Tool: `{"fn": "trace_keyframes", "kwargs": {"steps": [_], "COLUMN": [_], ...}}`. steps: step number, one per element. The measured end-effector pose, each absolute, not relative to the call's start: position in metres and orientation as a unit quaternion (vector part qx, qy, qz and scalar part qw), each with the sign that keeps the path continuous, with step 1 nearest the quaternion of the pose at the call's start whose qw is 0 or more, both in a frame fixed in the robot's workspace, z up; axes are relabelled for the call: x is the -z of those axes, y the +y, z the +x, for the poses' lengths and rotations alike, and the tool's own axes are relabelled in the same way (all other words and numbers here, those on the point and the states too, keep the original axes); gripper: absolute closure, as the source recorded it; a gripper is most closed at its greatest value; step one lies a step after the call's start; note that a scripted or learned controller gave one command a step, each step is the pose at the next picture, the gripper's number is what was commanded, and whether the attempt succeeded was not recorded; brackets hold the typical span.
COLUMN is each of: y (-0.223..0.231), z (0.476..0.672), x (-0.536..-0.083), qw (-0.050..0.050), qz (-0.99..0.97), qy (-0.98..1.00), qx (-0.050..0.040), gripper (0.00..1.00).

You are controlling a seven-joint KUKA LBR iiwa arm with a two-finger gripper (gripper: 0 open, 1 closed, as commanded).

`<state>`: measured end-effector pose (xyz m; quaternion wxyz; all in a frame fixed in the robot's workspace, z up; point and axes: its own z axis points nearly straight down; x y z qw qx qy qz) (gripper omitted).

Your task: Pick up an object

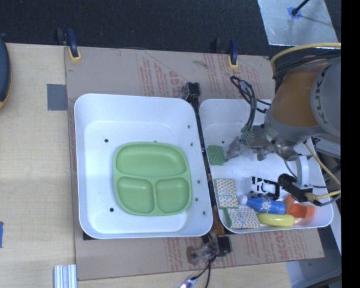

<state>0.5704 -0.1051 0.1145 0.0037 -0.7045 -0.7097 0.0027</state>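
Overhead, the arm (300,101) is hovering above the right bin (219,110); whether its jaws are open, I cannot tell. Beside the green sponge (216,155), patterned packets (226,192), a blue bottle (267,205) and a banana (277,219) are lying.

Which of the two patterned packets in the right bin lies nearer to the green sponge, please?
The upper packet, lying just below the green sponge by the bin's left wall. The other packet lies farther down, beside the yellow banana.

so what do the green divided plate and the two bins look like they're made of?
Green divided plate: looks like moulded plastic, matte pale green with soft rounded compartment ridges and no sharp glare. Left bin and right bin: likely thin formed plastic, smooth white with rounded corners and a slight sheen. It can't be confirmed from the look alone.
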Motion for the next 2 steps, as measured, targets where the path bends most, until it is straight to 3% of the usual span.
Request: {"fn": "trace_keyframes", "kwargs": {"steps": [1, 2], "y": [-0.218, -0.150], "z": [0.646, 0.657], "x": [-0.092, -0.092], "qw": [-0.003, 0.002], "qz": [-0.707, -0.704], "qy": [-0.707, -0.711], "qx": [-0.0005, -0.0011], "gripper": [0.00, 0.00]}}
